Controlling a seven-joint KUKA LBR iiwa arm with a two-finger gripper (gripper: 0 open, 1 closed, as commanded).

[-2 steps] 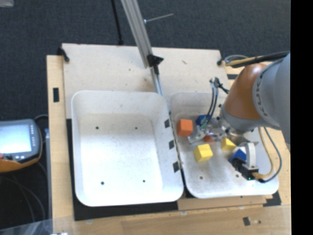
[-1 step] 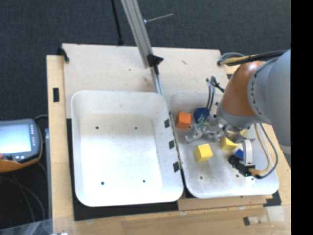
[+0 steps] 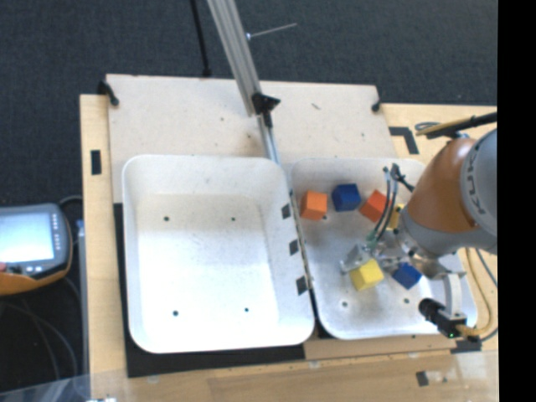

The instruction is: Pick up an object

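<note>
In the right bin (image 3: 368, 325) lie several small cubes. An orange cube (image 3: 314, 205), a blue cube (image 3: 346, 197) and a red-orange cube (image 3: 374, 205) sit in a row near the bin's far side. A yellow cube (image 3: 366, 275) and a second blue cube (image 3: 406, 275) lie closer to the front. My gripper (image 3: 362, 256) hangs low over the bin, just above and touching or nearly touching the yellow cube's far edge. The arm's orange band (image 3: 440, 199) hides part of the bin's right side.
The left bin (image 3: 209, 254) sits beside the right one, their rims meeting at the middle. A slanted metal camera pole (image 3: 239, 53) rises from the back of the bench. A small screen device (image 3: 32, 241) lies off the bench's left edge.
</note>
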